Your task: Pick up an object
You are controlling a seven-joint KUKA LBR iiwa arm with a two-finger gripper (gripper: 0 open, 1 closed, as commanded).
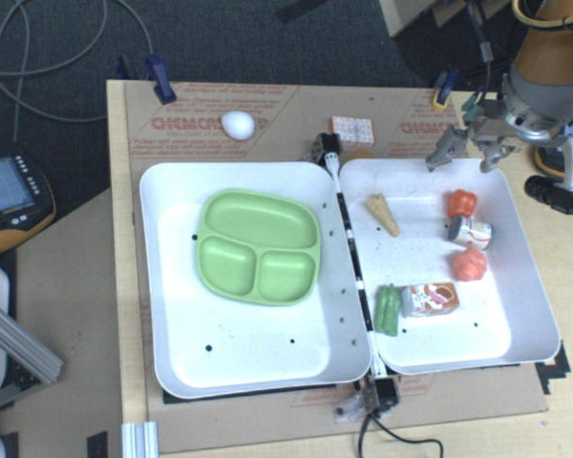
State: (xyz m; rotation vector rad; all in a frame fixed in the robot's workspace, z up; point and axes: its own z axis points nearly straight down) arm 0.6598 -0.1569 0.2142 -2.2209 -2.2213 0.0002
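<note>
Two spread fingers of the gripper (468, 151) hover over the right bin's (516, 342) far rim.

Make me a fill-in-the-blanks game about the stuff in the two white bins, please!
1. The green divided plate lies in the ____ bin.
2. The white egg sits on the cardboard, ____ the bins.
3. The gripper hovers at the far edge of the right bin with its jaws ____.
4. The plate has ____ compartments.

Missing words: left; outside; open; three
</note>
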